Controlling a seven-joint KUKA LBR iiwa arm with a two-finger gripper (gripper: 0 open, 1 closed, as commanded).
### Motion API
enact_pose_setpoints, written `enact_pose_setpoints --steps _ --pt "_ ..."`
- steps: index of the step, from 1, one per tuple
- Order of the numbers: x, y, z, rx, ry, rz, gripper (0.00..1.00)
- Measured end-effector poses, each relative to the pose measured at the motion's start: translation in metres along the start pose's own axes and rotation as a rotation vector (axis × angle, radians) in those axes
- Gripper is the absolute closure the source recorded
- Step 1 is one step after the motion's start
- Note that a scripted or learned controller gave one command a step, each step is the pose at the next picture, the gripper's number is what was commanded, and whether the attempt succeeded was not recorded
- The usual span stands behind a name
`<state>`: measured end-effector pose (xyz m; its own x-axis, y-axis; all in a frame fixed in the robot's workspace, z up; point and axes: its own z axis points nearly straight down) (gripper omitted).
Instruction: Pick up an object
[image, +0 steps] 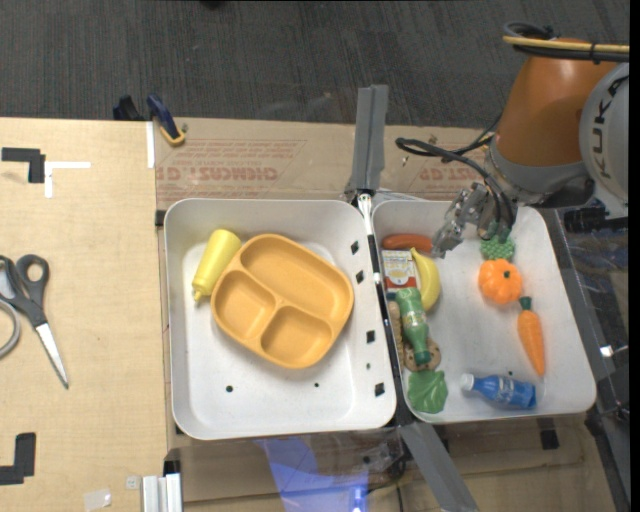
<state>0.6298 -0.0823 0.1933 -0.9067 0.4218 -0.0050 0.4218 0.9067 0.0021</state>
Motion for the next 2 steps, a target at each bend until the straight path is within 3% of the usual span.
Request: enact_pose_setpoints --steps 1,2 --pt "0.000 0.000 0.000 0.001 0.001 0.000 0.00" --pt "0.011 -0.043 0.100 0.002 0.002 0.062 0.00"
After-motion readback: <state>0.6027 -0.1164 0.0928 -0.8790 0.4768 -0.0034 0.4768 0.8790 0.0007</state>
